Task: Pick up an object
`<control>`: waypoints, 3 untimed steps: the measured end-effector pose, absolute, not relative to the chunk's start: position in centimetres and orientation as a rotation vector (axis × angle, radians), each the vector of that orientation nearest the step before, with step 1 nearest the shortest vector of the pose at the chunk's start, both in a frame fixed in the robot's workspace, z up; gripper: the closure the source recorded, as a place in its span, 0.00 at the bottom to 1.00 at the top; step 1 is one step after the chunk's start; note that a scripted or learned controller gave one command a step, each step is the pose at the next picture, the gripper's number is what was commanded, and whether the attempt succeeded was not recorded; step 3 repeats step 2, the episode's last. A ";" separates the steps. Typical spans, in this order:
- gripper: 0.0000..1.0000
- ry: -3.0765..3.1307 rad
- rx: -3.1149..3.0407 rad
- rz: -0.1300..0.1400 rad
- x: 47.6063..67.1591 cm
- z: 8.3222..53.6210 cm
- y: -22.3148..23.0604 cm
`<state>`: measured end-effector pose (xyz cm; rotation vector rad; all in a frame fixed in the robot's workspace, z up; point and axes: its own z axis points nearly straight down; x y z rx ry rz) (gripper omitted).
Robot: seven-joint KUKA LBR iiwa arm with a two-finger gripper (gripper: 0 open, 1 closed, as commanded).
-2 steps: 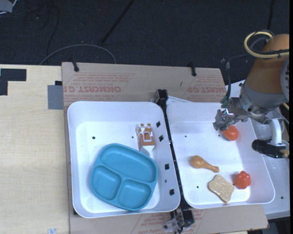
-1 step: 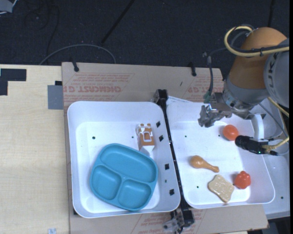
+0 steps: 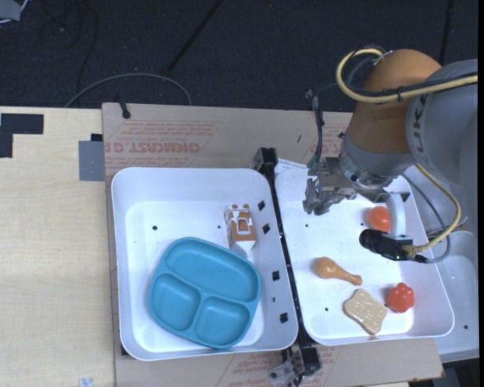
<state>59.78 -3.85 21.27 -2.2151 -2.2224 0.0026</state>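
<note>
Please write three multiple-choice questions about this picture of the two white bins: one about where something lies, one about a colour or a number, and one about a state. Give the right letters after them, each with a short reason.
1. Where does the blue divided plate lie?
A. In the left bin
B. In the right bin
C. On the bench outside the bins

2. How many compartments does the blue divided plate have?
A. Two
B. Three
C. Five

3. How does the gripper stand to the drumstick-shaped toy?
A. It clamps the toy
B. It presses the toy flat
C. It is apart from the toy, over bare bin floor

Answers:
1. A, since the plate fills the lower part of the left bin, beside a small orange and white toy.
2. B, since its ridges mark off three sections.
3. C, since white floor shows between the gripper and the toy below it.
</note>
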 end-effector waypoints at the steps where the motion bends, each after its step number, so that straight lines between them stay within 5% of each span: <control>1: 1.00 -2.224 -2.215 0.002 59.2 22.4 1.3; 2: 1.00 -2.223 -2.215 0.004 59.5 21.4 6.5; 3: 1.00 -2.223 -2.215 0.004 59.5 21.4 6.5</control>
